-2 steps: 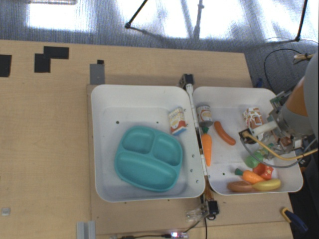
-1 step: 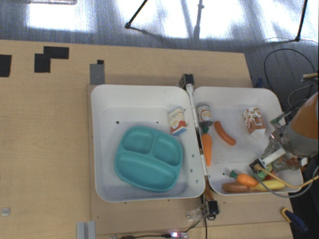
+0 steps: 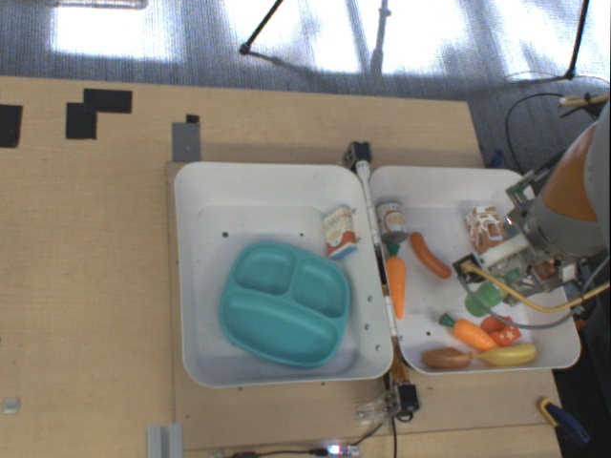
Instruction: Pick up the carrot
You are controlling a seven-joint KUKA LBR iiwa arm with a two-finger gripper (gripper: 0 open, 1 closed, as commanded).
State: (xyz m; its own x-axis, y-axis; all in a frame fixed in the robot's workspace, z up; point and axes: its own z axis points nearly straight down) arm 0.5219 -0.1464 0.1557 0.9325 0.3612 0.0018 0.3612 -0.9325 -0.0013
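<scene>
Long orange carrot (image 3: 395,285) lies inside right white bin (image 3: 434,194), against its left wall. Claw (image 3: 516,267) near bin's right wall; grip state unclear.

You look down from one fixed camera above the bench (image 3: 86,256) — slanted, taking in both bins (image 3: 191,256).

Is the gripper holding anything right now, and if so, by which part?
It cannot be told: the gripper sits over the right bin, its tips lost in clutter. Both carrots lie apart from it.
</scene>
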